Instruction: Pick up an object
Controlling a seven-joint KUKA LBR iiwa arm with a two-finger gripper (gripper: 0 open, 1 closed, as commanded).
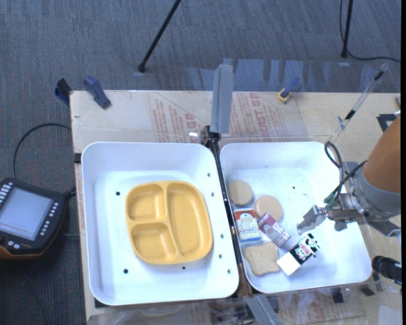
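Note:
The right bin [294,161] holds several small items. Two round tan biscuits [241,192] [269,207] lie near its middle, with a red and white carton [247,226] just below them. A pink and grey packet [276,233] lies beside that carton, and a slice of toast [260,258] rests at the front. A black and white cow-pattern carton [302,254] lies tilted at the front right. My gripper [310,219] hangs low over the bin, just above and right of the packet and above the cow-pattern carton. Nothing shows in its grasp.
The left bin [101,181] bears a yellow divided plate [168,221]. A grey upright post [222,103] stands behind the seam between the bins. Cables [335,154] trail by the right bin's far right corner. A teach pendant [20,217] lies on the floor at left.

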